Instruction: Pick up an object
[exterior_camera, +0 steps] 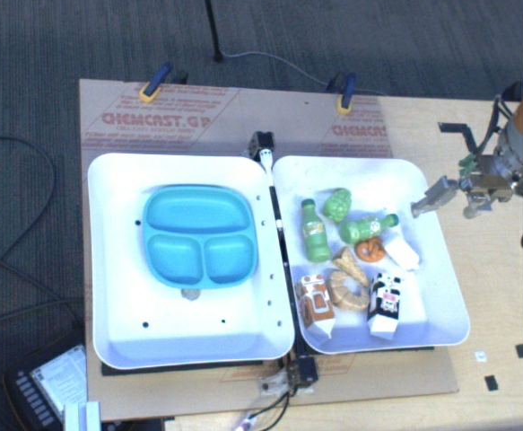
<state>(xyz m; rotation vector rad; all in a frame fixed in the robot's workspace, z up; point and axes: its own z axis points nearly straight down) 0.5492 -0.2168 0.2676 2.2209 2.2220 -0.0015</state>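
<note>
The grey robot arm with its orange band is cut off by the frame's edge at three o'clock, so little above the wrist shows. Its two-finger gripper is small and blurred; how the fingers stand cannot be told. In the right shallow white bin, the pale ring-shaped pastry partly hides beneath neighbouring toys, and the small brown carton's print is too small to read. At seven o'clock, a dark keyboard-like device runs off the bottom edge
</note>
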